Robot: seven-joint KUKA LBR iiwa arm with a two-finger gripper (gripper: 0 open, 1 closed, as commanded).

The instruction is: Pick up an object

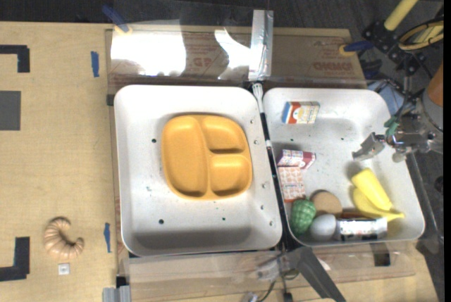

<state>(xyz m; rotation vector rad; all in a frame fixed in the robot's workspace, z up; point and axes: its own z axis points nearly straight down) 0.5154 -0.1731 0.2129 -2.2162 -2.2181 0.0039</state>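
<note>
On the desk (56,117), a croissant-shaped toy (63,238) lies at 8 o'clock. The left bin (134,174) holds a yellow divided tray (206,155). The right bin (338,100) holds a small carton (301,112) at 12 o'clock, a pink packet (293,172) at centre-left, and a green ball (303,215), brown ball (327,202), grey ball (324,225), tube (361,227) and banana (373,193) at 6 o'clock. The gripper (377,144) hovers at the right rim; its state cannot be told.

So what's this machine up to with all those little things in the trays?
A robot arm reaches in from the right, its gripper over the right bin, above a yellow banana. It holds nothing yet. That bin also has small cartons, a green ball and a marker. The left bin has a yellow divided tray.
</note>
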